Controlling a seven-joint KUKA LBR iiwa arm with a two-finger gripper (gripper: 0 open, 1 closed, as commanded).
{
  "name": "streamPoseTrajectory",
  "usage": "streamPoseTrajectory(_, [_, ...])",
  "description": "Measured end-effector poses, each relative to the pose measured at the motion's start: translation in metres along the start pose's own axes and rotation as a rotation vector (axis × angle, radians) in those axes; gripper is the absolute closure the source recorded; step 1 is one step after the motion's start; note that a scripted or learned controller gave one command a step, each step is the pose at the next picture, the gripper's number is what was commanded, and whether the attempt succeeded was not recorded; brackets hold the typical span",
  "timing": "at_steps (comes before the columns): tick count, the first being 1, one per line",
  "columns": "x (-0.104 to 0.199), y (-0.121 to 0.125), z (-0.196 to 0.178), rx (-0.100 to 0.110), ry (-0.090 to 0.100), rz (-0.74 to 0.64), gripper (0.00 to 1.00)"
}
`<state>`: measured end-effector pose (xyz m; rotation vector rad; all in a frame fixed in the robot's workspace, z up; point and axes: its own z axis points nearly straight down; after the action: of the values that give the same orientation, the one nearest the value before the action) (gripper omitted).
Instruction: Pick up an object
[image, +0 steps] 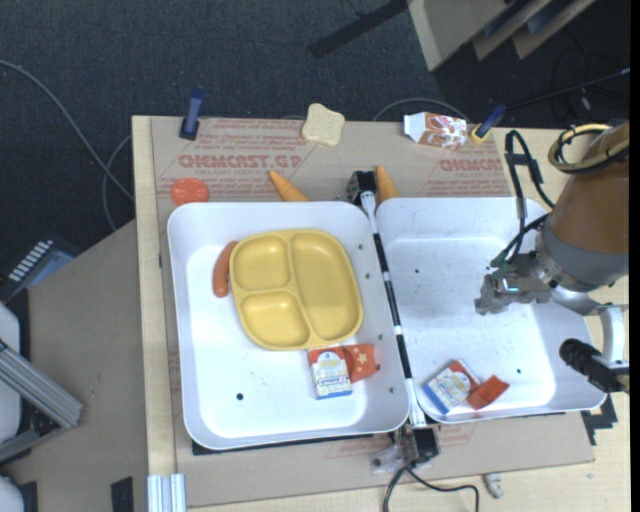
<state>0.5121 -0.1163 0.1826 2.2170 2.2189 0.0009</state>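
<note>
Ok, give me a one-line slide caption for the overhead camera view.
Arm's tool hovers over the right bin above a small packet; the left bin holds a yellow divided tray.

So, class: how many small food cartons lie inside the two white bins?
2. One carton lies in the left bin, below the yellow tray. The other carton lies near the right bin's front-left corner.

dark blue carpet floor (150, 60), brown bench top (90, 330), beige furniture (500, 25)
</note>
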Motion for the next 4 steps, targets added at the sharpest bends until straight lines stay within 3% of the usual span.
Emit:
streamPoseTrajectory(3, [0.000, 0.001, -0.030, -0.005, -0.004, -0.002, 1.00])
streamPoseTrajectory(4, [-0.038, -0.002, 0.037, 0.006, 0.003, 0.002, 1.00])
